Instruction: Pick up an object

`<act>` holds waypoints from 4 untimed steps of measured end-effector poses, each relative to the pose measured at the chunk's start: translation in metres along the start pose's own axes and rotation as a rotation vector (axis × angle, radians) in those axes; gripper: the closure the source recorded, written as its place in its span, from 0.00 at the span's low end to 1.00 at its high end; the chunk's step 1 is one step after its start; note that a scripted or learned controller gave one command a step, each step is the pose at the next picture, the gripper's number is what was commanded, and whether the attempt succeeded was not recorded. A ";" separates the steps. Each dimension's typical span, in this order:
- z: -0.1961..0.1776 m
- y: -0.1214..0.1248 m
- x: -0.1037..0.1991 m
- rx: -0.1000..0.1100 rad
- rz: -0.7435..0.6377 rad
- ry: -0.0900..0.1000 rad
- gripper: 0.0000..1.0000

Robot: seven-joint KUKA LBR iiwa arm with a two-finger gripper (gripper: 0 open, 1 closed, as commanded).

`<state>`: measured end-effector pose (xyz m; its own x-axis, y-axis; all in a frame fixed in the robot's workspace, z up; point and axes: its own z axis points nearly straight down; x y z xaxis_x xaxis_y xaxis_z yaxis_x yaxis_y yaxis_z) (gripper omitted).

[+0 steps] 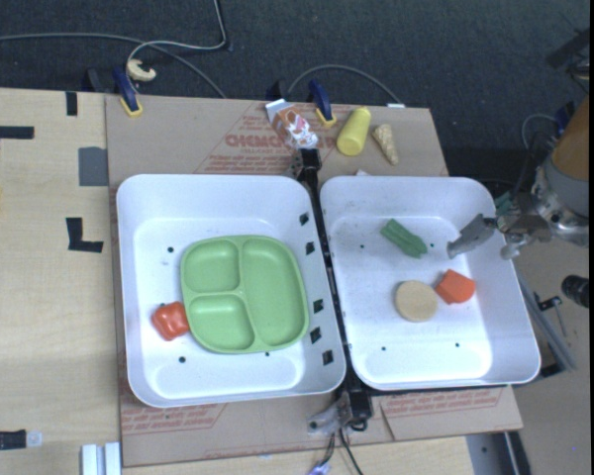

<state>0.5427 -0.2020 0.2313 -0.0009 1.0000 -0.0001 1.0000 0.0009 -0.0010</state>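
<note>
While I reach in from the right, my jaws (472,236) hang over the right bin's (376,364) far right side; whether they are spread or pressed together I cannot tell, and nothing shows between them. Below them lie 3 things: a green block (404,237) toward the middle, an orange piece (456,287) touching a tan disc (416,301). The left bin (144,216) holds a green tray (245,293) and a red piece (169,320) beside it.

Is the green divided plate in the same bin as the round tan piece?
No: the green divided plate lies in the left bin, the round tan piece in the right bin.
</note>
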 end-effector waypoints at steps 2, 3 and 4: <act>0.142 -0.005 -0.021 -0.007 -0.001 0.001 0.00; 0.132 -0.004 -0.021 -0.009 -0.001 0.002 1.00; 0.143 0.065 0.053 -0.012 -0.002 0.000 1.00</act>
<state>0.6073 -0.1490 0.0886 -0.0029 1.0000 0.0002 0.9999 0.0029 0.0106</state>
